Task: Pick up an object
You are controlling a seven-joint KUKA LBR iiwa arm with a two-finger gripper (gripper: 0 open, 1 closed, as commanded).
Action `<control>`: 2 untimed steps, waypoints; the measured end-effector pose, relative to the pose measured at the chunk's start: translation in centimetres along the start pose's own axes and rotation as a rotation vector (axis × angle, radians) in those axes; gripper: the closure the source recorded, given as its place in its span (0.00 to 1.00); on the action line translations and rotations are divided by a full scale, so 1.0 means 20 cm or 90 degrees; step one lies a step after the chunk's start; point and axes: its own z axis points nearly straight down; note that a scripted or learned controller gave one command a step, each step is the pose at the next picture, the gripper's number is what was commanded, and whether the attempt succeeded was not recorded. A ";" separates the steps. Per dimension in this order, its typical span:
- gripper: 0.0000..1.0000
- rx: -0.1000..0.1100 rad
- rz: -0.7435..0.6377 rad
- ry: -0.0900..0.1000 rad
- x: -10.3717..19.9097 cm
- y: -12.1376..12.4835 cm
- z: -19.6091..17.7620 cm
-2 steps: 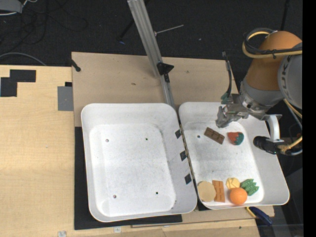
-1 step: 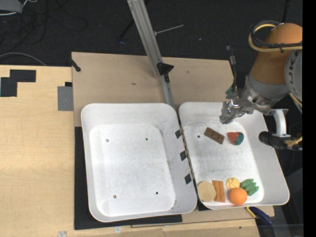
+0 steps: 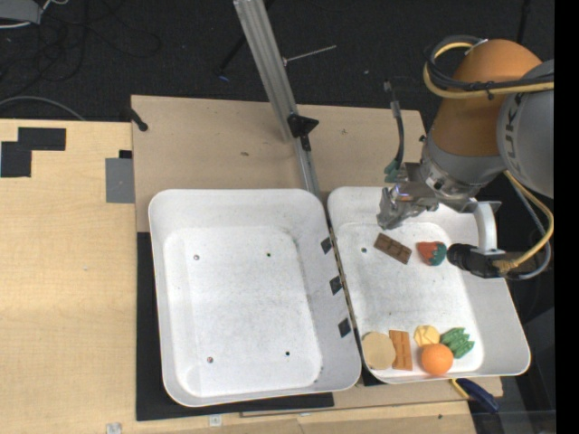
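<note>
Just above brown bar [image 3: 393,249], jaws.

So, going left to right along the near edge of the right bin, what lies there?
Round beige piece → orange-brown slab → small yellow piece → orange ball → green leafy piece.

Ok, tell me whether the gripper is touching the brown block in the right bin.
Apart. In the camera view the gripper hangs above and beyond the brown block, with a strip of white bin floor between them.
</note>
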 end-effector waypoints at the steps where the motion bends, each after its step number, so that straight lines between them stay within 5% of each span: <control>1: 1.00 0.001 -0.001 0.000 0.29 -0.03 -0.04; 2: 1.00 0.002 -0.001 0.000 0.57 -0.06 0.03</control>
